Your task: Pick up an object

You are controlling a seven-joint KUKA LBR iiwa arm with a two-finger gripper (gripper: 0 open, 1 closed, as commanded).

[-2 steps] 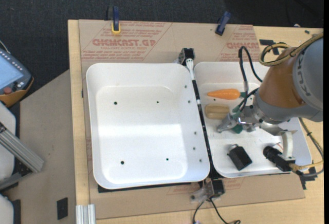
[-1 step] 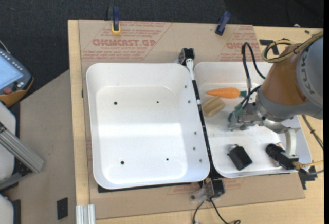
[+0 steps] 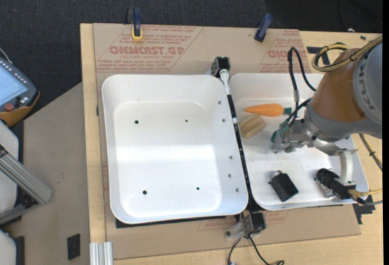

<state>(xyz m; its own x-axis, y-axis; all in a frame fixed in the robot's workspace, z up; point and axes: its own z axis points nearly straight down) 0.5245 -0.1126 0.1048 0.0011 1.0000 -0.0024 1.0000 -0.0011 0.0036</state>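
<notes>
The tool (image 3: 284,140) hangs low over the middle of the right-hand shallow white bin (image 3: 304,197). It is near a tan wooden block (image 3: 252,128) toward the bin's left wall and an orange plastic carrot (image 3: 264,110) by its far edge. A small black block (image 3: 283,186) lies near the bin's front edge. All three rest on the bin floor, so the pick seems not yet made; closing and lifting remain. The grey wrist (image 3: 325,127) overhangs the tool, so I cannot tell whether it is open or closed, or whether it touches anything.
</notes>
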